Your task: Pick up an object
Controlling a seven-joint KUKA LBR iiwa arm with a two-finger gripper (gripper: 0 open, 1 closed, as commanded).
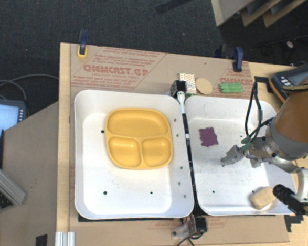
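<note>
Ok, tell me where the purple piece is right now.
The purple piece lies flat on the floor of the right bin, toward its left wall. The gripper is just to its right, and the yellow tray sits in the left bin.

The arm reaches in from the right, claw pointing left.

Red print reading "CHEMCAST G.P" runs across the flat brown protective paper sheet that covers the bench board, at about eleven o'clock from the left shallow white plastic bin. Smaller red lines above and below it are too fine to read. A second red imprint at one o'clock, near the blue clamp, is partly hidden and illegible.
</note>
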